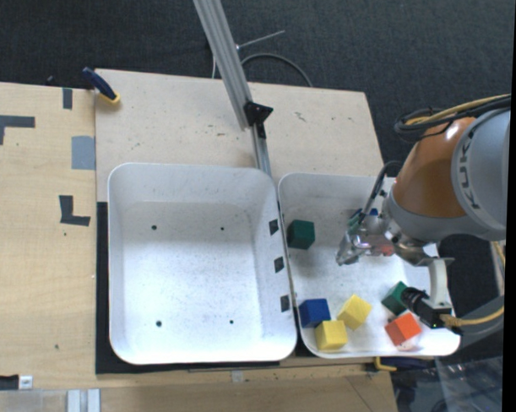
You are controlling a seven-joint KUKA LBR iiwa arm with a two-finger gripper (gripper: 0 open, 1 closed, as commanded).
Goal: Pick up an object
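Hovering with nothing visibly held, jaw state impossible to tell, the end effector stood at three o'clock of the dark green cube, probably light, rigid, best pinched across flat sides.

Bench: pale wood board, scuffed and marked, set on a dark floor.
Side table: lighter wood, at the left, touching the bench edge.
Tape: grey patch on the side table; further grey and dark strips nearby.
Clamp: blue and yellow, at the bench's far left corner.
Rail: metal, slanting from the top edge down to the gap between the bins.
Bracket: black, on the rail's lower part.
Cable: thin loop on the floor behind the bench.
Mat: black, showing under the left bin's edge.
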